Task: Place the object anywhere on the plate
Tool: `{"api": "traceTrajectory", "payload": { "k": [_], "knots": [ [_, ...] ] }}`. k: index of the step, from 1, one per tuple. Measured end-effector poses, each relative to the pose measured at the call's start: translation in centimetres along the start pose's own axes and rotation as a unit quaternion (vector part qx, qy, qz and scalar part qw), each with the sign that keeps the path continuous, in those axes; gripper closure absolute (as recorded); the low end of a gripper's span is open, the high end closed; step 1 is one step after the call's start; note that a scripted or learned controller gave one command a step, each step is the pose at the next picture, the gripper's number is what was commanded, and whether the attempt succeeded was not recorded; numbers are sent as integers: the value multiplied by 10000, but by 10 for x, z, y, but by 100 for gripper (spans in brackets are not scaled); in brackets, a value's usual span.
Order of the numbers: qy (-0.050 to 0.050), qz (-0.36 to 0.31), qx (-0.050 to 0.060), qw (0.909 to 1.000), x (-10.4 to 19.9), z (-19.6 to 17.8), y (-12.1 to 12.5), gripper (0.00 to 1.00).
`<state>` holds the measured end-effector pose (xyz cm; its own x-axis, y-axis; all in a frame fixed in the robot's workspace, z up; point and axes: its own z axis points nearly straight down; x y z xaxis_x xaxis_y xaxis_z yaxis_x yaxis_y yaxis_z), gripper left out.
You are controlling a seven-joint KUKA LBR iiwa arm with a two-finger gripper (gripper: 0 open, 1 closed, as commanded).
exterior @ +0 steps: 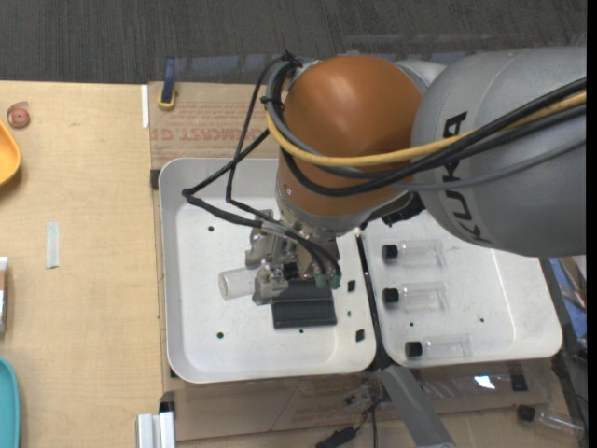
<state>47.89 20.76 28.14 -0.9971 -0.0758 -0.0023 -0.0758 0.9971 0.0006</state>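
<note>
Tool (278, 278) low in left bin (187, 343), just beside clear tube (235, 284); open or closed, cannot tell. Tube apparently ungrasped; pick and plate placement both remain.

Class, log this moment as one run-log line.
arm: over left bin | gripper: at pale tube | right bin: three black-capped tubes

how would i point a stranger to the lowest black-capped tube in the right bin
Find the right-hand shallow white bin. Three clear plastic tubes with black caps lie in a column there; the bottom tube is yours, closest to the bin's near rim.
</note>
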Motion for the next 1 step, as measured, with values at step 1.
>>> {"api": "traceTrajectory", "payload": {
  "k": [1],
  "knots": [
    [-9,-1475,-2,9891,-69,-59,15,100]
  ]
}}
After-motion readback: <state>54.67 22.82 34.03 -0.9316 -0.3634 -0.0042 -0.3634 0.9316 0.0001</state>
